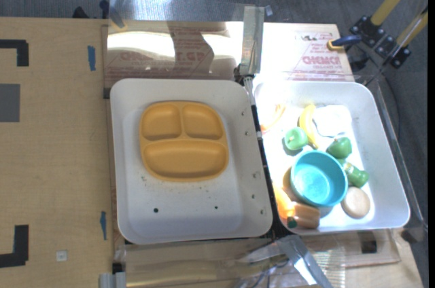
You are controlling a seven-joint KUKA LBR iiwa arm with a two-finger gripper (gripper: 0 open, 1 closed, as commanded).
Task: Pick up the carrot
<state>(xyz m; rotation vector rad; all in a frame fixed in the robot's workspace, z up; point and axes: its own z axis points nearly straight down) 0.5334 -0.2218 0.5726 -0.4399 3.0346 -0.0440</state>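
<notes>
**Two white bins, and the carrot at the edge of the right one**

The left bin [129,164] holds one yellow-orange plate [183,140] with three compartments, lying flat in its middle. The right bin [387,164] is crowded: a blue bowl [318,178] stands upright, and around it lie a banana [308,125], a white piece [332,121], a round green fruit [295,138], two more green pieces [339,147] (their kind I cannot tell), and a beige egg-like thing [355,202].

The carrot [283,204] lies against the left wall of this bin, just beside the bowl and touching a brown piece [306,215].

Behind the right bin, the cardboard [319,49] on the worktop carries red print; only "CHEM" is readable. The state of the tool I cannot tell.
</notes>
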